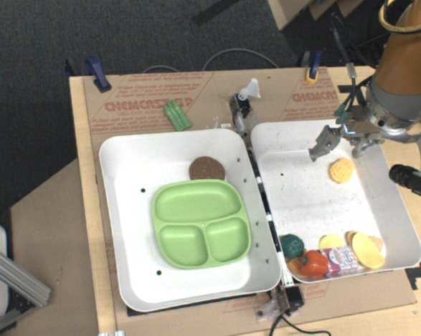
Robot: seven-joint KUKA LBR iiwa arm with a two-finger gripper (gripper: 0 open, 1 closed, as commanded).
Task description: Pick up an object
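The flat cardboard-topped desk (155,96) carries everything I work over, its printed sheet clipped at the back edge, I judge so the surface stays put. On it sit two shallow white plastic bins side by side, touching along their inner walls: the left bin (125,227) and the right bin (386,209). Kept this close, a thing can pass from one to the other with a short swing.

Inside the left bin lies a pale green three-compartment plastic tray (200,222), flat and roughly central, with a round brown cookie-like disc (206,168) just behind its far rim.

My grey arm with the orange upper section (404,64) comes in from the right and hangs over the far part of the right bin. My claw (338,139) has its dark fingers splayed apart with nothing between them, poised above and just behind a small yellow waffle-textured round piece (341,170), which lies alone on the bin floor. That makes it the easiest target.

The other toys crowd the near corner of the right bin: a pale yellow oval slice (367,250), a red tomato-like toy (314,263) and a dark green rounded toy (291,245), pressed together and harder to grasp
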